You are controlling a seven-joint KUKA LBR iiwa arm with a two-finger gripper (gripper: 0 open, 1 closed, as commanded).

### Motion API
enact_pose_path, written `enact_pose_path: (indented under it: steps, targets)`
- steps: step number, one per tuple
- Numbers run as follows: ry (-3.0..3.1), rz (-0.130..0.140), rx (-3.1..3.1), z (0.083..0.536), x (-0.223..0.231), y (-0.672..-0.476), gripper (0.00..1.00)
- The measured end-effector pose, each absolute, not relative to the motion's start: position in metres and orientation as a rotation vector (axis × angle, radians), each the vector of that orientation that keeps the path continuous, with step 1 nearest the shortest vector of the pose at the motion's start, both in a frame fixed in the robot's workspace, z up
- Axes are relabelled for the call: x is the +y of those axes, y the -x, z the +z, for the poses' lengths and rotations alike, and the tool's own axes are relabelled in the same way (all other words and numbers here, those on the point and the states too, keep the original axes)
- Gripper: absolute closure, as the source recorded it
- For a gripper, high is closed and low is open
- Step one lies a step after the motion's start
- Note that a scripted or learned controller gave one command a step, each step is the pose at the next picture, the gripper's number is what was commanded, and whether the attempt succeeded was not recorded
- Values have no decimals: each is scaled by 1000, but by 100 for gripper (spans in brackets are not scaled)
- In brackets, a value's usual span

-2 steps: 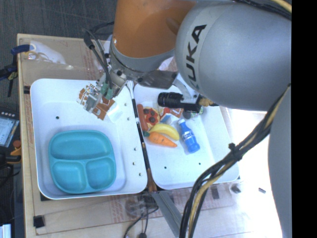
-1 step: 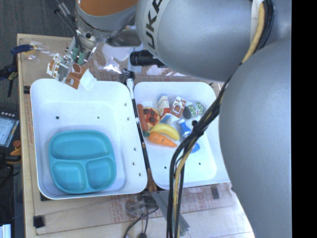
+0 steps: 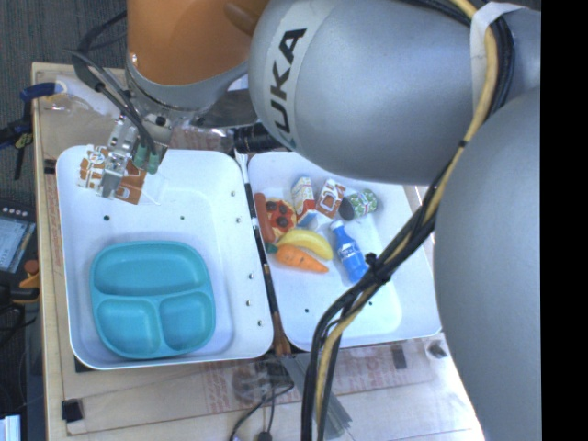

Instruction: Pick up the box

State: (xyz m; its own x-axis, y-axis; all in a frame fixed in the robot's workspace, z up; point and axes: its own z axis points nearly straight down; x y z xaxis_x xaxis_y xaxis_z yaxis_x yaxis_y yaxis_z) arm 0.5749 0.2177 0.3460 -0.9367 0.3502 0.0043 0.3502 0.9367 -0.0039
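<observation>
The box [image 3: 129, 189] is a small orange-and-white carton at the far left corner of the left bin [image 3: 197, 200]. It overlaps the bin's rim and looks raised off the floor. My gripper [image 3: 118, 168] comes down from the orange wrist band right onto it. Its grey fingers [image 3: 111, 184] are closed against the carton, one crossing its face. The big grey arm hides the bench behind and the right side of the view.
A teal divided plate [image 3: 152, 297] fills the near half of the left bin. In the right bin [image 3: 367, 310] lie a pizza-print packet [image 3: 276, 217], a banana [image 3: 308, 242], a carrot [image 3: 301, 259], a blue bottle [image 3: 347, 251], small cartons [image 3: 317, 194] and a green ball [image 3: 366, 202].
</observation>
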Motion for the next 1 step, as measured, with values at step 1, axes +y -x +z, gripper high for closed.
enact_pose_path:
  steps: [1]
  targets:
    - [254, 1, -3132, 345, 219, -610, 100]
